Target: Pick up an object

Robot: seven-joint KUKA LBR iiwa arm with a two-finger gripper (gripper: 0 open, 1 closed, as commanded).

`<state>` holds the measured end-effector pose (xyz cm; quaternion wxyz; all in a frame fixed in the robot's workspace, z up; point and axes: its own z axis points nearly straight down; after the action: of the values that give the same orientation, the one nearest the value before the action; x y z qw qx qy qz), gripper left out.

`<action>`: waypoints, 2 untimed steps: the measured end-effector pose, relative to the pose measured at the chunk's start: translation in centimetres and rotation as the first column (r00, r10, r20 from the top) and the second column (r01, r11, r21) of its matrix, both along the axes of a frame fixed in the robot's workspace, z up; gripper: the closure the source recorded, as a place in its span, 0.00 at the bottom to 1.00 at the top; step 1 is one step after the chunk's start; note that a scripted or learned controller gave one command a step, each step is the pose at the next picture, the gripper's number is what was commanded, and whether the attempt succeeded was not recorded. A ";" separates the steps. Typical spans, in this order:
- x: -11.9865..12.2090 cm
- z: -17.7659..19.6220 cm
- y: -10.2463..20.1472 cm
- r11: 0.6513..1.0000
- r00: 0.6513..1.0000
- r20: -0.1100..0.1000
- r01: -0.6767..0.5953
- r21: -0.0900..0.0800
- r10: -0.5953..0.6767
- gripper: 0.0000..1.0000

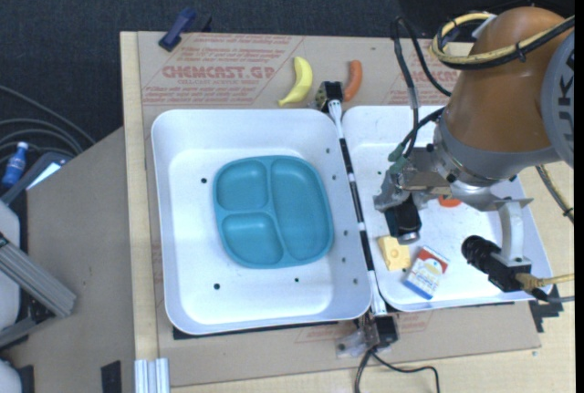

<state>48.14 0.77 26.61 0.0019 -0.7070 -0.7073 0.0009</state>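
My tool (400, 204) hangs low over the right bin (372, 134), near the bin's left wall, because that is where the loose pickings lie. From this slant I cannot tell whether it is open or closed, and I see nothing I could call held.

A black block (402, 221) sits directly under the tool. I cannot say whether it is a loose thing or part of me. Just below it lies one yellow cheese wedge (394, 252), and beside that one small box (425, 274) printed in red, white and blue, lying flat near the front rim. One red piece (449, 198) peeks out just right of the tool, mostly hidden under my wrist. That makes three sure candidates in this bin, and the wedge is nearest, so I judge it the likeliest target. It is small and sloped and may slip.

The left bin (182, 165) holds one blue plate (274, 211) with three compartments, lying flat in the middle, too wide and flat for an easy grip.

Outside the two bins, on the desk (228, 63) behind them, are one banana (297, 81) and one orange piece (352, 79), set apart from the work.
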 end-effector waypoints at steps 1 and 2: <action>1.8 -0.5 0.8 1.000 1.000 0.004 0.000 -0.001 0.000 1.00; 3.3 0.0 -0.4 1.000 1.000 0.005 0.001 -0.001 -0.001 1.00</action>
<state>51.44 0.33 26.57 -0.0004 -0.7073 -0.7069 -0.0003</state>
